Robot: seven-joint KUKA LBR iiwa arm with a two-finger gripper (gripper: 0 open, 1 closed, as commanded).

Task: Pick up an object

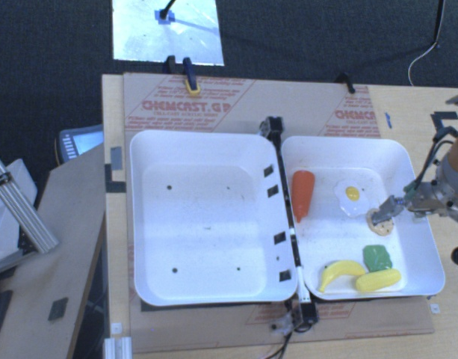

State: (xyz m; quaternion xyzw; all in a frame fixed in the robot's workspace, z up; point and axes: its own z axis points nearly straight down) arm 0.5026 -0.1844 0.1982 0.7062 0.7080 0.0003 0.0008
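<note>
Right now our tool [383, 214] sits low over the right bin [419, 200], reaching in from the right edge, with its tip at a small brown, cookie-like piece [379, 223] that lies against the fried-egg toy [352, 196]. We cannot tell whether the tool is apart or together, and nothing is visibly clamped, so we count nothing as held. Near it lie the other candidates: a green piece [377, 256] with a yellow lemon-like piece [378, 279] just beside it, a banana [339, 272] close to the front wall, and an orange carrot [302, 193] by the divider.

To do this step well, we would centre on the brown piece, keep clear of the egg so it is not dragged along, close firmly, then lift straight up and check that the piece comes with us. It looks flat and thin, so a shallow grasp could slip off.

Further out, the left bin [150, 200] stands beside the right one, both on a brown printed board [214, 103] laid over the pale worktop [113, 126]. Behind is dark carpet with a shiny metal sheet [139, 21], and a cable [426, 51] hangs at the upper right
</note>
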